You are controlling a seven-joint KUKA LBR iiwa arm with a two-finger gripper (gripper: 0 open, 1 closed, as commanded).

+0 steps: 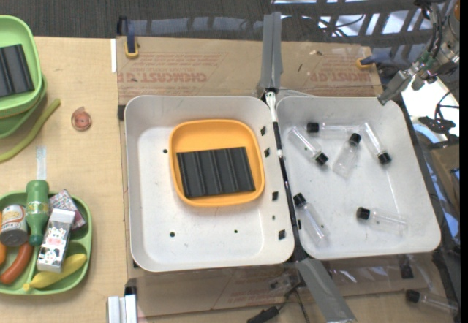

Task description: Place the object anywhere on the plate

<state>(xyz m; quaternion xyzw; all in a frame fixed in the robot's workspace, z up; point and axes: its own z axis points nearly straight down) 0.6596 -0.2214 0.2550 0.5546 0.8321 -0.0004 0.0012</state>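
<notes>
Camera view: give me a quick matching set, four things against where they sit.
Things:
1. orange plate
2. clear tubes with black caps
3. green tray of toy food
4. gripper

Places:
A. lower left of the bench
B. left bin
C. above the right bin's far right corner
D. right bin

Pairs: 1-B, 2-D, 3-A, 4-C

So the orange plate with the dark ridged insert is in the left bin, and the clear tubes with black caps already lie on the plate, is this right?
Not quite. In the camera view the orange plate with its dark ridged insert is in the left bin, but the clear tubes with black caps lie in the right bin, not on the plate.
</notes>
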